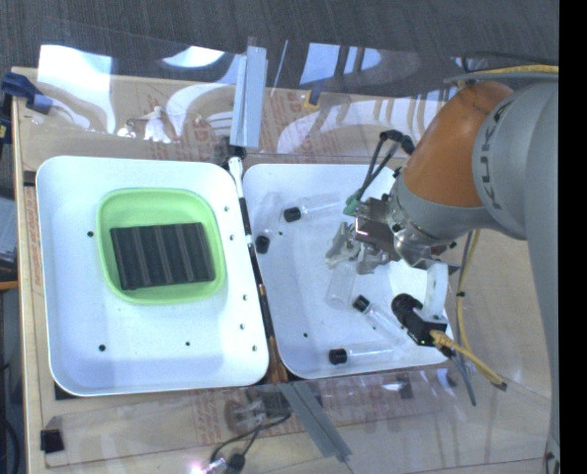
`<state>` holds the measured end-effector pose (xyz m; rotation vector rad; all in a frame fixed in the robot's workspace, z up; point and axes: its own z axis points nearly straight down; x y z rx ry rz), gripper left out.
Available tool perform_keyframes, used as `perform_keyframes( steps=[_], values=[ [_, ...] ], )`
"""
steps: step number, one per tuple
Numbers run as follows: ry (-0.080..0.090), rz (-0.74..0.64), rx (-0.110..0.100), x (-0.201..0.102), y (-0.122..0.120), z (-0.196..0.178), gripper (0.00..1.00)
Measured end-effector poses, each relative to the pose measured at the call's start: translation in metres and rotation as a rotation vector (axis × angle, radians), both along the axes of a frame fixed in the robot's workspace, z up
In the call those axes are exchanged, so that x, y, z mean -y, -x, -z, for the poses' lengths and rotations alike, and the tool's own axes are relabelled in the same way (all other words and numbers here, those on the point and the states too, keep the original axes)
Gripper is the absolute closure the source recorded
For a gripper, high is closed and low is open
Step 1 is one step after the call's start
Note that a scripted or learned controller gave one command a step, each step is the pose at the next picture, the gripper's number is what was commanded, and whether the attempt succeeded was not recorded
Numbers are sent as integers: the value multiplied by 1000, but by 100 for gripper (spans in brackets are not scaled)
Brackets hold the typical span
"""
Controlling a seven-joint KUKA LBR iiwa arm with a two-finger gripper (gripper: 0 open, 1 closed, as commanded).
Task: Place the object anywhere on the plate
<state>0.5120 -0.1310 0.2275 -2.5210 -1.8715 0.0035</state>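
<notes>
My tool (348,250) hangs over the middle of the right bin (274,324), and from this angle I cannot tell whether it is released or clenched, or whether anything sits in it. Around it in that bin lie several clear tubes with black caps: one (308,210) near the far left corner, one (373,314) just below my tool toward the near edge, and one (358,355) along the near edge. A lone black cap (262,244) rests at the bin's left edge. My wrist carries an orange band (452,151) above grey casing (526,156), where part of some lettering shows, too cropped for me to read.

The left bin (66,294) holds the green plate (158,210), set toward its far side, with a dark ribbed insert (162,255) lying in it. Both bins sit side by side on the desk (135,433), their inner edges touching.
</notes>
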Motion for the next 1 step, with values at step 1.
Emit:
perform_keyframes(
  steps=[1],
  values=[
    [0,0,0,0,0,0,0]
  ],
)
